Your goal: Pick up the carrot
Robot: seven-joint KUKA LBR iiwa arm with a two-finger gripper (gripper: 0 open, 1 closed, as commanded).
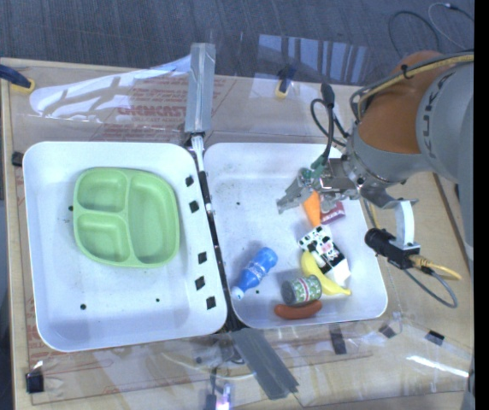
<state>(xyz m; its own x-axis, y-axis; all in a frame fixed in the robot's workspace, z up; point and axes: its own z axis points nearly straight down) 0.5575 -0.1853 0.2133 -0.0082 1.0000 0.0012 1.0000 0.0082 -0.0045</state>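
Observation:
The carrot (pixel 312 208) is a short orange piece lying in the right bin (pixel 244 178), in its upper right part. My gripper (pixel 309 191) hangs directly over the carrot's upper end and covers part of it. The arm comes in from the right, its orange band above the wrist. From this angle I cannot tell whether the carrot is gripped or just lies beneath the gripper.
A small red item (pixel 335 213) sits just right of the carrot. Below it lie a black-and-white toy (pixel 321 248), a banana (pixel 330 284), a can (pixel 301 289), a brown sausage (pixel 297 310) and a blue bottle (pixel 256 269). The left bin (pixel 48 314) holds a green divided plate (pixel 127 216).

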